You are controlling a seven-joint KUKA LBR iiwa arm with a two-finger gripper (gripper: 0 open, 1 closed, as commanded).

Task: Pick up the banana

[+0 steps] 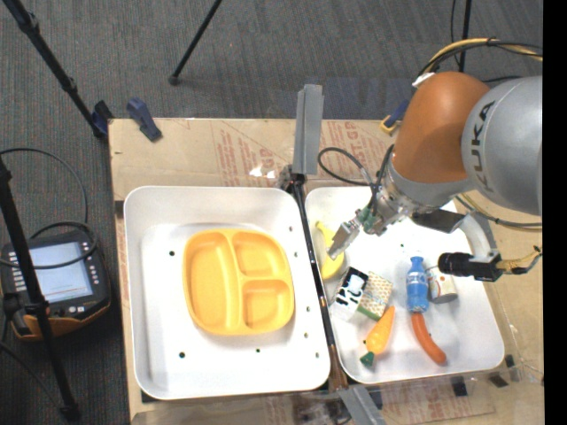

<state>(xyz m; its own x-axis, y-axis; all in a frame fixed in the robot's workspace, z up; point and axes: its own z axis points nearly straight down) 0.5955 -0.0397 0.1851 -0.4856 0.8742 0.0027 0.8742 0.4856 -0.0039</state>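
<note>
Camera view is showing the pincer (344, 240) hanging over the banana (326, 253) at the right bin's (478, 348) left wall; its spread is unclear. The wall is crowding the banana, so a finger could be striking it, or the printed card (353, 289) beside it.

Gripper (340, 240) hangs over right bin (478, 348), fingers apart directly above banana (324, 248) at the bin's left wall. Carrot (380, 331), blue bottle (417, 284) lie nearby. Yellow divided plate (237, 281) sits in left bin (151, 237).

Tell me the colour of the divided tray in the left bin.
Yellow. The divided tray shows plainly in the camera view, lying inside the left white bin.
</note>
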